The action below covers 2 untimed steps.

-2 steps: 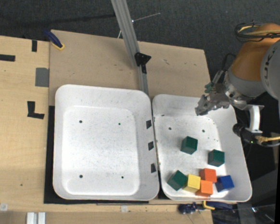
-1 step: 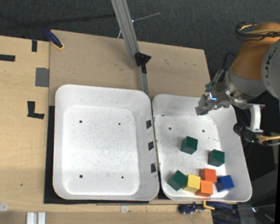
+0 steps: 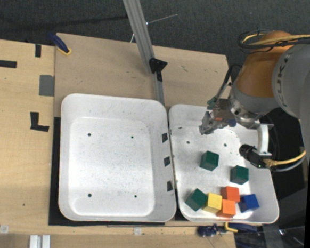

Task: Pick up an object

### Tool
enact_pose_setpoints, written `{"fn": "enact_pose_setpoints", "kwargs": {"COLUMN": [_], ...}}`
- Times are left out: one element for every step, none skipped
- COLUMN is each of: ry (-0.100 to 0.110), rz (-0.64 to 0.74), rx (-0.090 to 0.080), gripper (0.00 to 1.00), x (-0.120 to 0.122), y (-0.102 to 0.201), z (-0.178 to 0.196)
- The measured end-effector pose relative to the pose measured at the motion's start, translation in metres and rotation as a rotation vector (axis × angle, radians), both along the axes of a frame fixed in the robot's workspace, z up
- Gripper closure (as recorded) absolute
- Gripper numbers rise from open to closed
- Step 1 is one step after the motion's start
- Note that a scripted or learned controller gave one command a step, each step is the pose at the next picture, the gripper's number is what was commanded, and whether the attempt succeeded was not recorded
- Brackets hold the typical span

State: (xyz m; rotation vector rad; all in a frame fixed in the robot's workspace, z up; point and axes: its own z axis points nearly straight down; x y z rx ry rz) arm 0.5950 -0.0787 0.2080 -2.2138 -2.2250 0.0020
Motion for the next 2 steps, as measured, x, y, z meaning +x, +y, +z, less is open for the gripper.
{"fn": "enact_pose_setpoints", "kwargs": {"ry": [-0.002, 0.000], "rz": [0.002, 0.002], "rx": [0.001, 0.001], "gripper": [1.00, 1.00], "x": [-0.014, -0.040], "y": [0.048, 0.095], "z": [0.013, 0.020]}}
